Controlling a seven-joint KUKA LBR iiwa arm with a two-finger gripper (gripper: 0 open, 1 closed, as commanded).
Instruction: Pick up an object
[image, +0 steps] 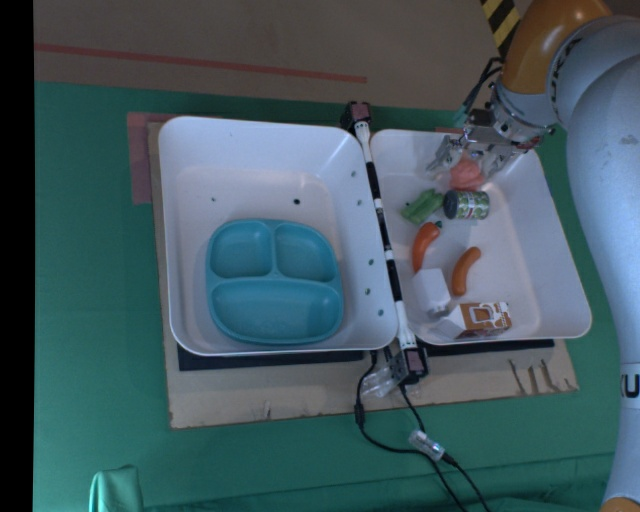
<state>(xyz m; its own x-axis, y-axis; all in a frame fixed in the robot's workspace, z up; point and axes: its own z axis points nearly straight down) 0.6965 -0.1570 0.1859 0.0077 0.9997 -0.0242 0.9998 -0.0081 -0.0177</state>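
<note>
- We see the gripper (470, 160) low over the far part of the right bin (560, 290), its fingers spread on either side of a red-orange object (466, 176); whether they actually grip it, we cannot tell.
- Just beside that object lies a dark can (468, 205) on its side, with a green item (422, 206) to its left.
- Nearer to us lie an orange carrot (425, 245), an orange sausage (465, 270), a white block (432, 290) and a small carton (487, 317).
- The left bin (200, 150) holds a teal divided plate (274, 281).
- Both bins sit on the green desk (90, 300).
</note>
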